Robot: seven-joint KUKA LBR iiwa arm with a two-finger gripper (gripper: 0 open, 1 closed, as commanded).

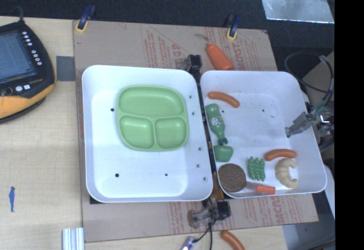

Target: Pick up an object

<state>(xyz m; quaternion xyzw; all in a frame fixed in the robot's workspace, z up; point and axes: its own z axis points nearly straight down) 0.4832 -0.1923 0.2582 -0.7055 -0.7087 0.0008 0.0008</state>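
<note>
Orange item (pixel 232 238) seen on cardboard below right bin (pixel 267 123). Inside right bin: brown disc (pixel 231 176), green bottle (pixel 215 121), two sausages (pixel 223 98) (pixel 280 154), croissant (pixel 286 172). Green divided plate (pixel 152 117) held in left bin (pixel 114 175). Gripper (pixel 300 125) placed over right bin's right edge, nothing gripped; opening cannot be told.

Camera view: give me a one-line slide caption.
Gripper at the right bin's edge, toy food inside; green divided plate in the left bin.
</note>
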